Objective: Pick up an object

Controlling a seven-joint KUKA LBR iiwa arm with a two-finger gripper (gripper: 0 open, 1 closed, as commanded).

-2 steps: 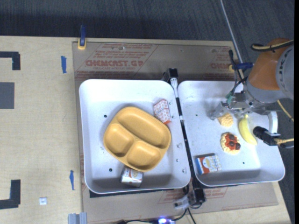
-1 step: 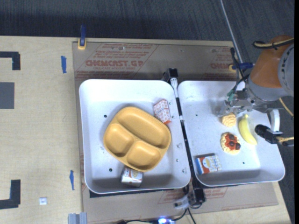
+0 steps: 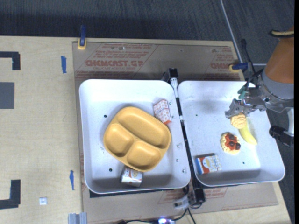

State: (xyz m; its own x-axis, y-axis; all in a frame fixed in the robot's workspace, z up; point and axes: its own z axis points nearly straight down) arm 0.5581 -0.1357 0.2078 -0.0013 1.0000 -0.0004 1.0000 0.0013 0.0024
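While the arm reaches in from the right, its gripper (image 3: pixel 235 112) sits low in the right bin (image 3: pixel 271 171), just above a yellow corn cob (image 3: pixel 244 126); whether the hand is spread or pinching, I cannot tell. Nearby: small pizza (image 3: pixel 230 143), carton (image 3: pixel 208 163). Left bin (image 3: pixel 93 125): yellow divided tray (image 3: pixel 136 137), two small packets (image 3: pixel 162 110) (image 3: pixel 131 176).

Free floor btwn banana (image 3: pixel 245 128), carton (image 3: pixel 208 163)
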